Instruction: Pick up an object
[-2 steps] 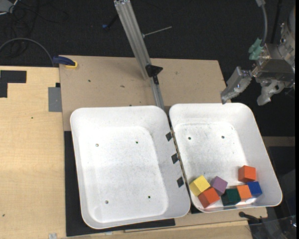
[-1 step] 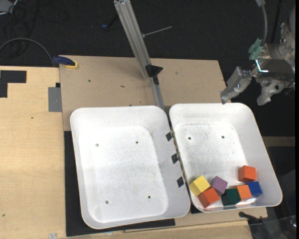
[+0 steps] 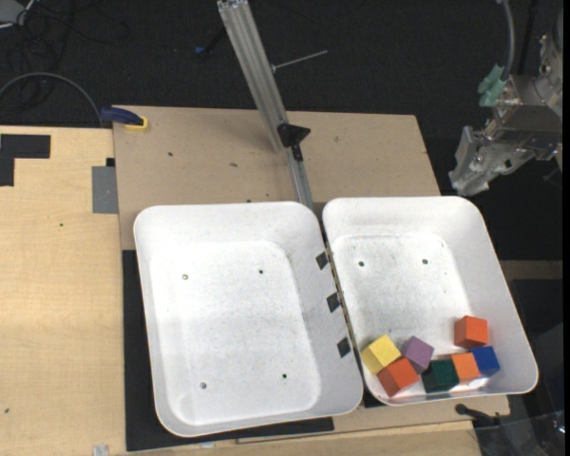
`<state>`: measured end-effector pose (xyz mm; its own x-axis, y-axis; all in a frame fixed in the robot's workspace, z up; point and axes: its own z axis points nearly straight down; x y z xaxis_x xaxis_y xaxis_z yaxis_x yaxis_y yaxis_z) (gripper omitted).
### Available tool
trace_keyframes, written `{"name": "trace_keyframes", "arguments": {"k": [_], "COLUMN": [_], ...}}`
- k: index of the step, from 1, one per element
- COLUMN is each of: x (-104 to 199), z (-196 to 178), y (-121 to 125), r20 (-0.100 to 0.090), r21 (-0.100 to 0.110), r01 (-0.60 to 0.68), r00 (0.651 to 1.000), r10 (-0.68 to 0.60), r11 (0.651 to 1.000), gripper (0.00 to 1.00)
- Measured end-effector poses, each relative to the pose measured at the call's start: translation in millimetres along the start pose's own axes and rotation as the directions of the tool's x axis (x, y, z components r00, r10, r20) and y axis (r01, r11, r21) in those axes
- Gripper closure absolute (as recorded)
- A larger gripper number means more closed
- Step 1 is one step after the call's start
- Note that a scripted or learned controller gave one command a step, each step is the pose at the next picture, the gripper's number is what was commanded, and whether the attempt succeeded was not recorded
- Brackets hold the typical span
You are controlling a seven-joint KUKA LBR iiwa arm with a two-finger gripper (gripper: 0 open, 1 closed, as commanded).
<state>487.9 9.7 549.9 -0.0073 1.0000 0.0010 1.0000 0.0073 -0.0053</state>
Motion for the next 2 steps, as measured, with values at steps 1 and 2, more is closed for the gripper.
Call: {"name": "trace_keyframes", "arguments": {"k": [1, 2], "x": [82, 77], "z": [31, 20], "y": [0, 1], "r20": [0.000, 0.001], "r21": [0.001, 0.000], "r01": [0.001, -0.009], "r00": [1.000, 1.000], "r10": [-0.001, 0.009], "r11": [1.000, 1.000], "gripper": [1.00, 1.00]}}
